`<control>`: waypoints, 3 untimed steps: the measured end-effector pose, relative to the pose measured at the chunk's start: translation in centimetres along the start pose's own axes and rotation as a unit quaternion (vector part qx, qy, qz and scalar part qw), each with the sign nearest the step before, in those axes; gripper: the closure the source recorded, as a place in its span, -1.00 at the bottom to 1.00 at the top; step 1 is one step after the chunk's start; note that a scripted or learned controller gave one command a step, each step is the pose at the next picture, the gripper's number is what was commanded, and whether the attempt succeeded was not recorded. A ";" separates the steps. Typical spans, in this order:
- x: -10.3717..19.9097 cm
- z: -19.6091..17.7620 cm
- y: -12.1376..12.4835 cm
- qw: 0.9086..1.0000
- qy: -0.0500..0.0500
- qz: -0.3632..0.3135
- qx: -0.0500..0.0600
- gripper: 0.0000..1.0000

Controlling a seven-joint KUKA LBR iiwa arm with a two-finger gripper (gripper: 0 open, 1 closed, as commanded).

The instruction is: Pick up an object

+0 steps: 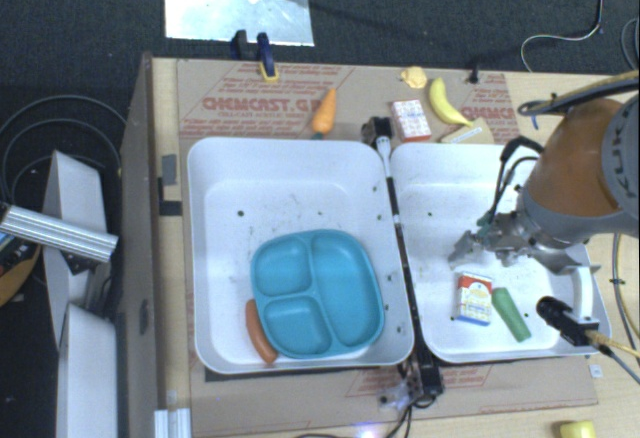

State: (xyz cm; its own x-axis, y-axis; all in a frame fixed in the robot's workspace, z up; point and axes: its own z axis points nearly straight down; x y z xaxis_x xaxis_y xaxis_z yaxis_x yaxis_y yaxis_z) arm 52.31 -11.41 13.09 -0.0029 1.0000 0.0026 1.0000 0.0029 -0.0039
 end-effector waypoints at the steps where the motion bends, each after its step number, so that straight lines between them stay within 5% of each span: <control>1: 1.6 4.4 -2.3 1.000 -0.006 0.002 -0.010 -1.00; 2: 1.6 3.0 -2.0 1.000 -0.005 0.001 -0.013 1.00; 3: -4.6 -4.5 -3.7 1.000 -0.003 0.003 -0.005 1.00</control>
State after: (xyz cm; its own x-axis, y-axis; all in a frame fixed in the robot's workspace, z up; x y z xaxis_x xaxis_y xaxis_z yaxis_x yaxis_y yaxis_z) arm 48.69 -15.99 17.64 0.0033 1.0000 -0.0042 1.0000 -0.0033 0.0065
